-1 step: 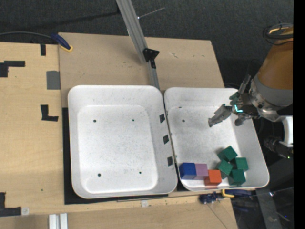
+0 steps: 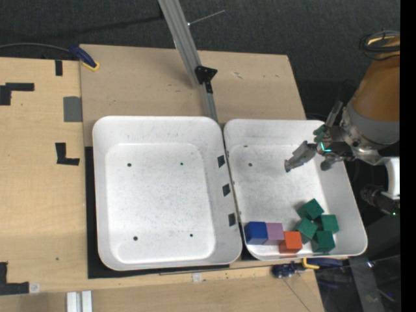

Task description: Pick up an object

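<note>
- Where the arm reaches in from the right, the gripper (image 2: 311, 156) is seen above the right bin (image 2: 273, 174), fingers spread apart with nothing between them.
- Small cubes are clustered in that bin's near right corner: green blocks (image 2: 316, 223), an orange block (image 2: 292, 240), a lilac block (image 2: 275, 231) and a blue block (image 2: 256, 231).
- Both shallow bins, including the left bin (image 2: 156, 187), are speckled white with rounded corners.
- A plywood bench (image 2: 39, 142) is seen beneath.

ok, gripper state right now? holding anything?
Gripper: open, nothing between its fingers; it hangs over the right bin, apart from the blocks in the near corner.
</note>
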`<state>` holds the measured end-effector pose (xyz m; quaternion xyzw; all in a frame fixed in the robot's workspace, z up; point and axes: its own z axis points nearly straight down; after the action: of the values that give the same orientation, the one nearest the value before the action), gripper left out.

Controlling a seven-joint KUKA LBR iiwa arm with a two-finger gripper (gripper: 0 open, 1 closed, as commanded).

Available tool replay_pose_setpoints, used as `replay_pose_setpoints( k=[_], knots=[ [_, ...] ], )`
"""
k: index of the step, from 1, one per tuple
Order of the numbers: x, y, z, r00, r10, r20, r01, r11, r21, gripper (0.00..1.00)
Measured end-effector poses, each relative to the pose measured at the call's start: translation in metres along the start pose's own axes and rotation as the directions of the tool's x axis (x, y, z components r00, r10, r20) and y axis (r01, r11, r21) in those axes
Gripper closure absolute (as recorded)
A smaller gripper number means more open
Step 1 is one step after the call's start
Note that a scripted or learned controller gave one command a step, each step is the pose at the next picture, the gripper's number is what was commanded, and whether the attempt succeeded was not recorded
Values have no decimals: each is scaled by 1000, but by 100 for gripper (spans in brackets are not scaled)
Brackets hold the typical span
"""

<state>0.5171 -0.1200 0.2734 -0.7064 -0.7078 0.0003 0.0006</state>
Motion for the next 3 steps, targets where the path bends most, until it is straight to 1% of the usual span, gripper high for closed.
replay_pose_setpoints(
  k=[1,2,3],
  knots=[
    [9,4,50,1000,1,0,-1,1000,5,0],
    [5,2,95,1000,2,0,-2,1000,5,0],
    [-3,0,156,1000,2,0,-2,1000,7,0]
  ],
)
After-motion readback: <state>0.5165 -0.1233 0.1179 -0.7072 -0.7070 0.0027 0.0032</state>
